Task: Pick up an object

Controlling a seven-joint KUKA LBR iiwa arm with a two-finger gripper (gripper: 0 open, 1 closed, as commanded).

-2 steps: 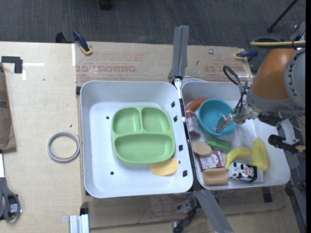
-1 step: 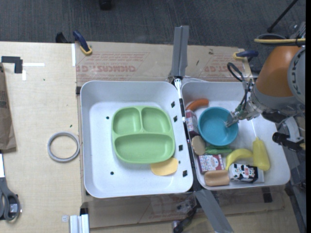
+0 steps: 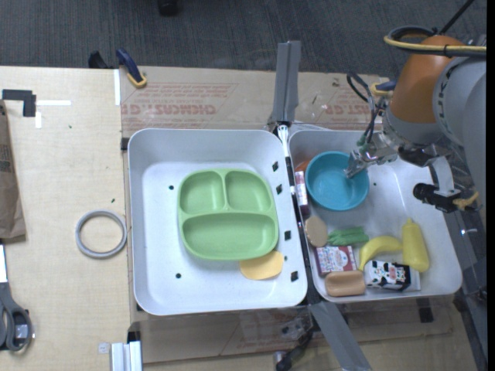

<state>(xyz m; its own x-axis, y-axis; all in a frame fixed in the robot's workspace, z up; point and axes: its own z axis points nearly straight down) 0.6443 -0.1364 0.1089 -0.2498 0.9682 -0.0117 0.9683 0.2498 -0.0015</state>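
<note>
My gripper hangs over the right bin, at the right rim of a blue bowl near the bin's back left. Nothing shows in its grasp. In front of the bowl lie a tan round piece, green beans, a red box, a banana, a yellow corn-like piece, a black-and-white carton and a bun. The left bin holds a green divided plate and a flat yellow piece.
A grey post stands behind the divider between the bins. On the bench to the left lie a tape ring, scissors, a brown bag and a blue clamp. The arm's grey body fills the right side.
</note>
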